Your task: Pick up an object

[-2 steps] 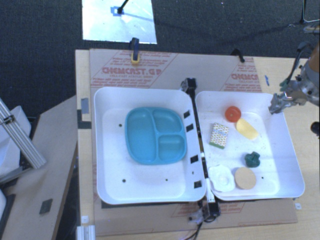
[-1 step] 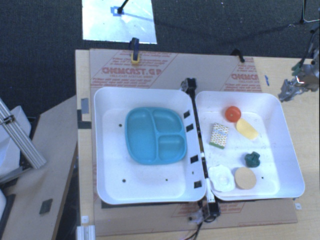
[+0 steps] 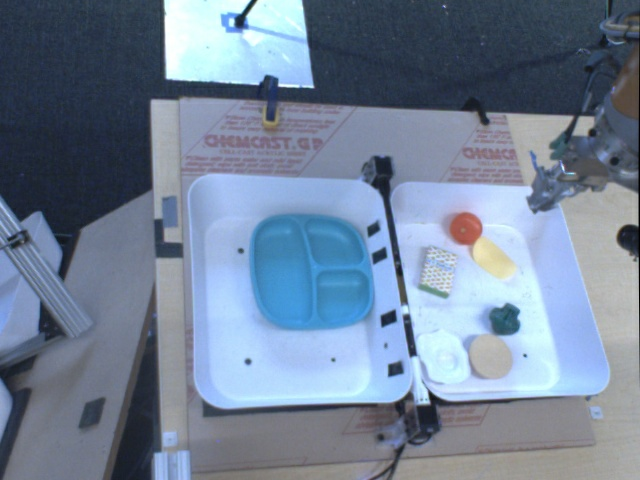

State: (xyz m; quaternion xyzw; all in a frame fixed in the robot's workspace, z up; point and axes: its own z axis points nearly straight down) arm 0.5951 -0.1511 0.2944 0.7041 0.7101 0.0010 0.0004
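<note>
A: Left bin [image 3: 215,268] holds a blue divided tray [image 3: 310,271], three compartments, sitting roughly centred and flat.

B: And under the bins?

A: A board with red print [image 3: 300,133] lies on the surface [image 3: 165,148]. A yellow-and-black clamp [image 3: 270,103] grips its far edge, and a second dark clamp [image 3: 478,113] sits toward the far right.

B: Between the bins?

A: A black strip with clips [image 3: 390,268] runs down the seam, with cables bunched at the near end [image 3: 415,430].

B: Anything off the surface?

A: A shiny metal plate [image 3: 238,26] lies on the dark carpet [image 3: 80,68] beyond the far edge. An aluminium extrusion [image 3: 40,278] leans at the left.
</note>
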